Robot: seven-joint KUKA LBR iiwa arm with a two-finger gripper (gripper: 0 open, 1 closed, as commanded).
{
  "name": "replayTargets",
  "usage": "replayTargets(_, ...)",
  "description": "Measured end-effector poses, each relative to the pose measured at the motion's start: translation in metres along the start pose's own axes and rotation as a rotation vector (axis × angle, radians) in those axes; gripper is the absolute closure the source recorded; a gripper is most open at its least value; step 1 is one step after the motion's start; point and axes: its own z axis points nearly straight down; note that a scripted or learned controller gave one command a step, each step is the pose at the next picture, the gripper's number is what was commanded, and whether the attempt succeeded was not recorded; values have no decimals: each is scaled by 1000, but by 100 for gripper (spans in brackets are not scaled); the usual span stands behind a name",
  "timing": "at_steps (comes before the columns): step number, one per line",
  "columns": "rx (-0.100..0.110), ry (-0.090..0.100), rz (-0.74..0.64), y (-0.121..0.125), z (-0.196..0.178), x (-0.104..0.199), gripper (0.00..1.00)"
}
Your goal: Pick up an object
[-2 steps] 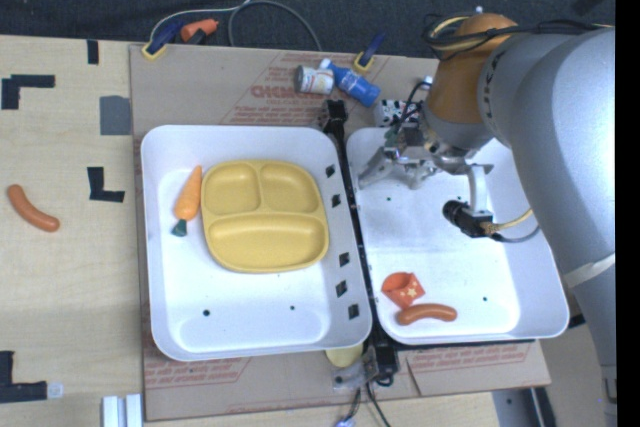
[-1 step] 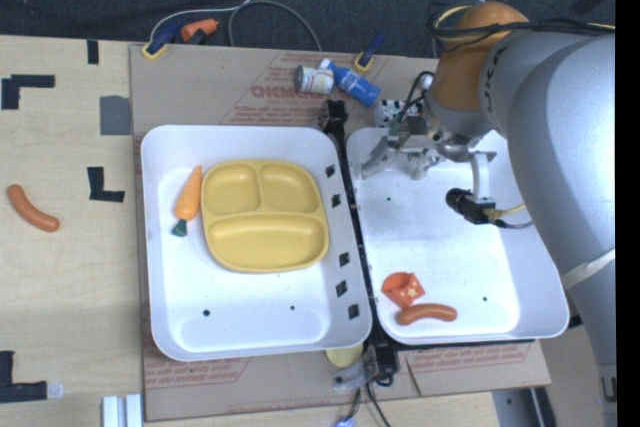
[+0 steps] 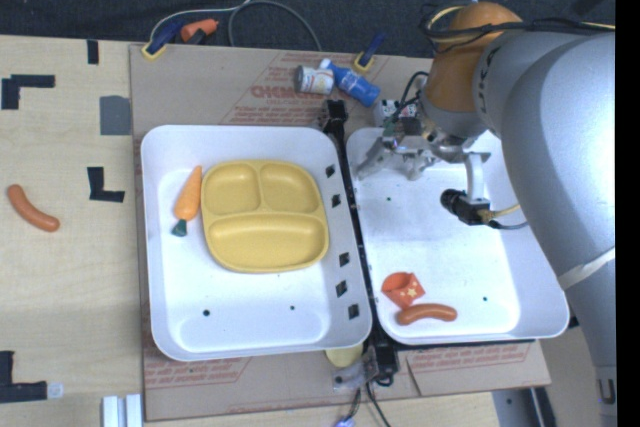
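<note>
Hovering at the top of the right bin [image 3: 520,310], the gripper [image 3: 400,155] sat well apart from the candidates: red piece [image 3: 403,289] and sausage [image 3: 427,314], lower centre of frame. Claw state: couldn't tell (wrist blocked it). Carrot [image 3: 187,194] lay touching the yellow tray [image 3: 265,215] in the left bin [image 3: 170,315], probably staged as an alternative pick.
</note>
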Motion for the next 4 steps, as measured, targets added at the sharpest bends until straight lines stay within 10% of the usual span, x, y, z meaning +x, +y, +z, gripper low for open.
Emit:
replayTargets(2,-4,3,0,-34,-1,0,0)
replayTargets(3,-2,5,-3,2,0,-8,0)
replayTargets(4,-3,4,-4,1,-10,-7,100)
